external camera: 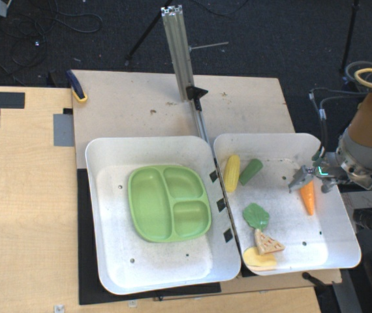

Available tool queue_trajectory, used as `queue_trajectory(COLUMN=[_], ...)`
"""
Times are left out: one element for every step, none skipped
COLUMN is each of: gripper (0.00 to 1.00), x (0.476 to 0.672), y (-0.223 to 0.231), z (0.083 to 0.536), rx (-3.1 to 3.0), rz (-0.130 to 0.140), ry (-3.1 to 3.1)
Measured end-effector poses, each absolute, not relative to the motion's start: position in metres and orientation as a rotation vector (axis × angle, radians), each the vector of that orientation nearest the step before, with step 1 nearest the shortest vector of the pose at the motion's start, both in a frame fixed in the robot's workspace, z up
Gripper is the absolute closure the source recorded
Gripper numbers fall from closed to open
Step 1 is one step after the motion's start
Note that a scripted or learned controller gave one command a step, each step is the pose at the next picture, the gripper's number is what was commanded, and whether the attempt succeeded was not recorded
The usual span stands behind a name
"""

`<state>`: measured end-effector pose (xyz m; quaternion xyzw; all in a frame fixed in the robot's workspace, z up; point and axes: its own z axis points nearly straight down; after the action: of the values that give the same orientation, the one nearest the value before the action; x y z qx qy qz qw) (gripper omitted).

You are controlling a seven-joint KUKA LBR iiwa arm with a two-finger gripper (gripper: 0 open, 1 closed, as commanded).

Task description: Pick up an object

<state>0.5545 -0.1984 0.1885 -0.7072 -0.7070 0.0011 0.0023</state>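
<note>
From the overhead camera I see the left bin (108, 266) holding a green divided plate (170, 203). The right bin (333, 253) holds corn (232, 172), a green pickle (250, 169), and a cracker (267, 243). My pincer (309, 181) sits clamped on the orange carrot (309, 198) at the bin's right side.

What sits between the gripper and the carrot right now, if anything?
Nothing visible. The gripper sits at the upper end of the carrot, by the right bin's right wall. The corn and the other items lie well to its left.
</note>
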Motion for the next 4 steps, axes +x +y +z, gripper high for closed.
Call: queue_trajectory(gripper=[0.00,0.00,0.00,1.00], x=[0.555,0.555,0.557,0.559], y=[-0.199,-0.192,-0.192,-0.192], z=[0.189,0.126,0.090,0.103], rx=[-2.219,-2.215,-2.220,-2.224], rz=[0.002,0.006,-0.001,-0.009], ry=[-2.219,-2.217,-2.220,-2.221])
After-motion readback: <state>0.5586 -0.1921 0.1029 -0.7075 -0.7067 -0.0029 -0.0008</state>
